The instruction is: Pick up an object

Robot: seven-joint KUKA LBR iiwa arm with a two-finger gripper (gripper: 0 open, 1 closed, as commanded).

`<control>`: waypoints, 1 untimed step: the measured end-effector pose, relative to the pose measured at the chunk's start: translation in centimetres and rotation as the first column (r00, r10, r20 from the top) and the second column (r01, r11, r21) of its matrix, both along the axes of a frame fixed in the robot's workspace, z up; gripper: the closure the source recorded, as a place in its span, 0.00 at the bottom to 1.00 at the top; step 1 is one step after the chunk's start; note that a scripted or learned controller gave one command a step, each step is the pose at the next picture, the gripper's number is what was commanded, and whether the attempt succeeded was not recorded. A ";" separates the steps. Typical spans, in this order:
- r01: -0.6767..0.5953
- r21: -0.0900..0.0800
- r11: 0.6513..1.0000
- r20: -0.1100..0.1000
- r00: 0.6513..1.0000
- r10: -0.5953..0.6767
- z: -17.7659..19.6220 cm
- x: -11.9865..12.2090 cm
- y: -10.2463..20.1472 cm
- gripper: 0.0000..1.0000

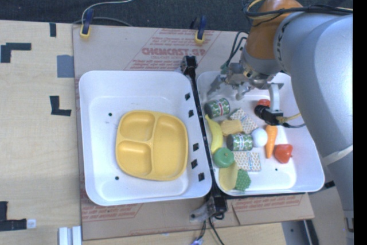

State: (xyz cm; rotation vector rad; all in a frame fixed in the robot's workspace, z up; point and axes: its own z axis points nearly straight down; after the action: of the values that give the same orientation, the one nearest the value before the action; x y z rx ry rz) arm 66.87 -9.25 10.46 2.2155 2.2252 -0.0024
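The pale wooden desk (34, 140) (marked with dark tape pieces) carries a brown cardboard sheet (149, 49), held at its far edge by two yellow clamps (86, 28). On the cardboard, two shallow white bins, left bin (94, 140) and right bin (307, 163), sit side by side, touching.

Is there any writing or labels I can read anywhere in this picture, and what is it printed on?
"CHEMCAST" in red, on the brown cardboard sheet under the two bins; smaller red print repeats beside it, too blurred to read.
Labels on the two small cans in the right bin: too small to read.
Yellow divided plate in the left bin: no writing visible.
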 end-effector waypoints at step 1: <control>0.003 0.001 1.000 0.001 1.000 -0.003 -1.9 -3.4 -0.4 0.00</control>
State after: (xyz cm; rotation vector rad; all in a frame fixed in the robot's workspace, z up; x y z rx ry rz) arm 63.43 -9.68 8.56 2.2188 2.2220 0.0001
